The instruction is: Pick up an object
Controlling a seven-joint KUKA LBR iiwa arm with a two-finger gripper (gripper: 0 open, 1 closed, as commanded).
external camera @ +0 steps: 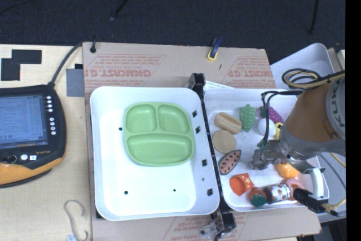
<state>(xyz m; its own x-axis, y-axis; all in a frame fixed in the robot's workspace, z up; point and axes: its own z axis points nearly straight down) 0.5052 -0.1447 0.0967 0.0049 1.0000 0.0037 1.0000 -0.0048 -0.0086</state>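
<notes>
The gripper (260, 160) hangs low in the right bin (237, 100); whether it is open, I cannot tell. The orange toy (287, 169) lies just beside it, to the right.

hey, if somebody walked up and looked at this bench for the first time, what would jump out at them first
Probably the green divided plate, alone in the middle of the left bin. Next, the right bin, crowded with toy food: a bread roll, green grapes, a watermelon slice and a small bottle. The arm reaches in from the right, its gripper low over that pile.
</notes>
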